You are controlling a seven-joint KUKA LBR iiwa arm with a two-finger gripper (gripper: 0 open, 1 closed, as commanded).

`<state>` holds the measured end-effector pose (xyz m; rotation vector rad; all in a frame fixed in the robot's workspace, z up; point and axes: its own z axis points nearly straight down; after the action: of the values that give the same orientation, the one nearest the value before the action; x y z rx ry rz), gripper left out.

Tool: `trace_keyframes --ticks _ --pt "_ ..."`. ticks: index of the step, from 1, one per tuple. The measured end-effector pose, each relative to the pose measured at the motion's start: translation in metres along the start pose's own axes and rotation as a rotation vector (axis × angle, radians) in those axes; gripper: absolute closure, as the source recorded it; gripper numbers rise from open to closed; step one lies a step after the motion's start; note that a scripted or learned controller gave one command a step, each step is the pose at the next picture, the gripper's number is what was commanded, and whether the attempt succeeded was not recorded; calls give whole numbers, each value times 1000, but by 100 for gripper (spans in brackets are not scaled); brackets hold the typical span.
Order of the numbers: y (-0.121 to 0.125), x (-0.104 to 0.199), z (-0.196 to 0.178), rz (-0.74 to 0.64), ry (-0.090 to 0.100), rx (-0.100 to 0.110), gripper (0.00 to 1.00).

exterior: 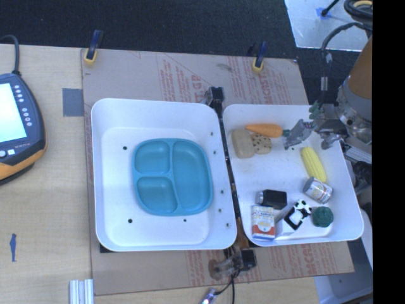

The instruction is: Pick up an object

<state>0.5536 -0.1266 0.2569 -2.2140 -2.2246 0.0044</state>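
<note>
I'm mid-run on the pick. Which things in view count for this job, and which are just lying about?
For the job:
gripper, over the right bin
carrot
corn cob
cookie
small can
green ball
orange carton

Lying about:
blue divided plate in the left bin
control pendant
two clamps

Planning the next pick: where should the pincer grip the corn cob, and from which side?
Probably from above, across the middle of the corn cob. It lies flat in the right bin, with bare floor along both long sides. The pincer hangs near its far end.
</note>
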Motion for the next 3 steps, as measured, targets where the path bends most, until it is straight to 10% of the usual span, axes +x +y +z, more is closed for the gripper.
trace_keyframes --ticks 2,3 --pt "-61 22 166 -1 0 1 0" --pt "-61 21 156 -4 -1 2 100"
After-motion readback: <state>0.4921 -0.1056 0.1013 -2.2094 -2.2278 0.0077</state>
